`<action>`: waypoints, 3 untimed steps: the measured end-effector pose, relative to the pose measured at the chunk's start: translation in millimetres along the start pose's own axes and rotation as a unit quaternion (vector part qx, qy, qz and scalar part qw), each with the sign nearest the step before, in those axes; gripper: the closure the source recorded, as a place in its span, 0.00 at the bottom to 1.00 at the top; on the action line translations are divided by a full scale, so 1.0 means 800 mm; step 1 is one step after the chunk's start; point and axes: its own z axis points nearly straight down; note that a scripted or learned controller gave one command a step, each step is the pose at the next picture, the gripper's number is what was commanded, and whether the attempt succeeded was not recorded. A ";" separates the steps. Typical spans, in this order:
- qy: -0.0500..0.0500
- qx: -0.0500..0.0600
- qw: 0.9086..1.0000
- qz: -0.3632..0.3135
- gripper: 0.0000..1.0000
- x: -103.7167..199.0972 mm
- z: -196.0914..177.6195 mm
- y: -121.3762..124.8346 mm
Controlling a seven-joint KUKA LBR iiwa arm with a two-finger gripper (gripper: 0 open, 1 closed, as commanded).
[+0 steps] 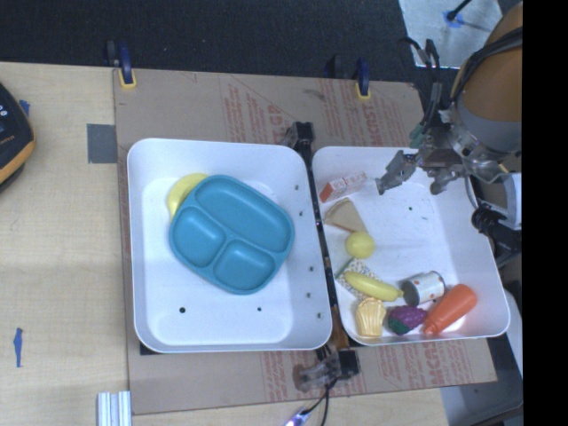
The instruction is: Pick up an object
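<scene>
fingers spread, nothing between them, gripper over right white bin; orange plastic carrot, yellow banana inside; left white bin holds blue divided plate half hiding yellow item.

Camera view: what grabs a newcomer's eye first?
The big blue divided tray lying in the left bin, with something yellow peeking out from under its upper-left edge. Next, the cluster of toy food along the right bin's near side: an orange carrot, a banana, a purple piece. The gripper hangs open over the far part of that bin, holding nothing.
</scene>
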 end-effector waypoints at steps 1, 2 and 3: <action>-0.001 0.001 1.000 0.000 0.00 0.034 0.092 0.006; -0.001 0.001 1.000 0.000 0.00 -0.004 0.176 0.012; 0.000 0.000 1.000 0.000 0.00 -0.002 0.216 -0.006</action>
